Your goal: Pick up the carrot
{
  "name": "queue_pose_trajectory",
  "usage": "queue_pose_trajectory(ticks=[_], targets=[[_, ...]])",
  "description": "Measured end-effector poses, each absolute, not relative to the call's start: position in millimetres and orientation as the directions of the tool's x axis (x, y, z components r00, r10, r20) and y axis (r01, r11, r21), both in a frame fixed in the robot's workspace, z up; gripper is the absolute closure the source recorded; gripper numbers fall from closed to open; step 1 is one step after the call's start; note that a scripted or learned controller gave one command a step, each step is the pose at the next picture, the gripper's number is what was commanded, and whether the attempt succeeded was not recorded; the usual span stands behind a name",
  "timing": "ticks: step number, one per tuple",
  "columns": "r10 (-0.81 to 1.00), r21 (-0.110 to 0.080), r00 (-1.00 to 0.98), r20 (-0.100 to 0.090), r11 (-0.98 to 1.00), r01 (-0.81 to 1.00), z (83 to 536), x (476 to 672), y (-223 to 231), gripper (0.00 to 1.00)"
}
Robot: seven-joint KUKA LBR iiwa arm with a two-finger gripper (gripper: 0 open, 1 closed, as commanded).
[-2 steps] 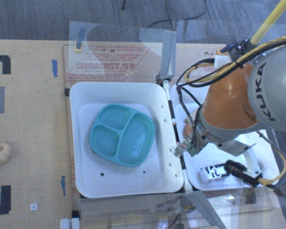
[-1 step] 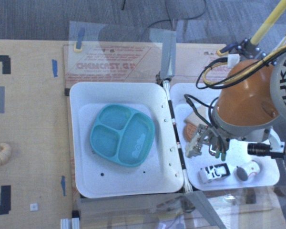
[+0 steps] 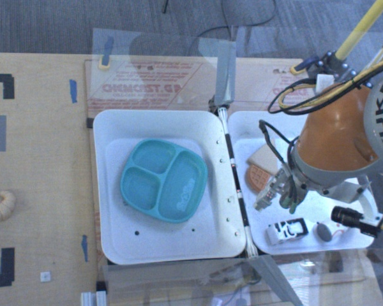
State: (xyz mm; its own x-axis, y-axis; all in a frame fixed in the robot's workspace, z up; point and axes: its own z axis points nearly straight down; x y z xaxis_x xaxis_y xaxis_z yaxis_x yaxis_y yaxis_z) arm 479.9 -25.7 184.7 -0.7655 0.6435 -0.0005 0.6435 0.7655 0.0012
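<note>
My gripper (image 3: pixel 279 193) hangs over the right bin (image 3: pixel 242 129), nothing visibly held; I cannot tell its opening. I can't identify the carrot, so pickup remains.

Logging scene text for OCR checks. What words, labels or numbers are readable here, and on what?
Red print on the clear sheet taped behind the left bin: one large word and smaller lines, too faint and blurred to read reliably.
Dark lettering on the arm's grey housing at the right edge: cut off, unreadable.
The black-and-white item in the right bin: markings too small to read.
</note>
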Motion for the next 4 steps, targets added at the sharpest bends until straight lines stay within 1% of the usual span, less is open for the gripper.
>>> queue_pose_trajectory(ticks=[2,3,4], targets=[[0.91,0.002,-0.416,-0.002,0.416,0.91,184.6,480.0,-4.8,1.0],[0.58,0.001,-0.815,-0.001,0.815,0.58,184.8,479.9,-14.6,1.0],[0.582,0.004,-0.813,-0.004,0.813,0.582,195.0,481.4,-15.3,1.0]])
